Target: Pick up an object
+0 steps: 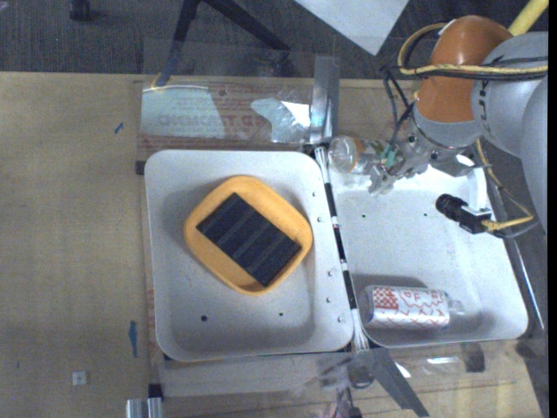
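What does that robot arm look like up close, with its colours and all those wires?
The arm is a rounded light-grey shell with a glossy orange band above the wrist. Thin yellow and black cables loop around the orange part and trail down its side. At its tip sits a small metallic gripper, tangled with fine wiring.

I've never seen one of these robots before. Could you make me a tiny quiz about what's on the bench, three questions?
1. True or false: the yellow object with the dark ribbed panel lies in the left bin.
2. Which lies near the front edge of the right bin? A) a white tube with red print B) a green cup C) a blue ball
3. Fill in: the gripper is at the right bin's ____ corner, beside a clear bottle.

Key: 1 true; 2 A; 3 back left.
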`<action>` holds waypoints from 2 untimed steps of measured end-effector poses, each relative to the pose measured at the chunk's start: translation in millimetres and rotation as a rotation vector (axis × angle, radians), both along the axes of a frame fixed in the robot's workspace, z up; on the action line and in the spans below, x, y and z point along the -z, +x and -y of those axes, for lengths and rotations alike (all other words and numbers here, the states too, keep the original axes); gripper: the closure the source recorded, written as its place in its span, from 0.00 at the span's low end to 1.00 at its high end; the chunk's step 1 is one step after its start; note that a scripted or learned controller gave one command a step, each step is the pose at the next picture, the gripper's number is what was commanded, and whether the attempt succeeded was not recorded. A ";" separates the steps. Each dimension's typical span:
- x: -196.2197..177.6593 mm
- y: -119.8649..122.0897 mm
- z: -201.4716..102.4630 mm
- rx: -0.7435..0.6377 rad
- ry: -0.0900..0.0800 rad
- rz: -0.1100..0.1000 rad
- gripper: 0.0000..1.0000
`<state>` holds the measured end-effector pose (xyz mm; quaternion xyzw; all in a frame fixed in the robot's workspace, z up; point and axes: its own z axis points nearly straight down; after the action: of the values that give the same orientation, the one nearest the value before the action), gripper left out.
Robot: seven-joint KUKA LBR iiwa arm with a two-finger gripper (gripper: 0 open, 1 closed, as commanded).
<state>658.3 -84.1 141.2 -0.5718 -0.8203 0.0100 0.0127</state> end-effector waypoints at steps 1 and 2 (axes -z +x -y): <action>-34.2 3.0 32.3 0.172 -0.001 0.006 1.00; -68.1 8.6 65.1 -0.245 0.003 0.036 1.00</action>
<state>667.0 -149.2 209.2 -0.4674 -0.8840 0.0003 -0.0025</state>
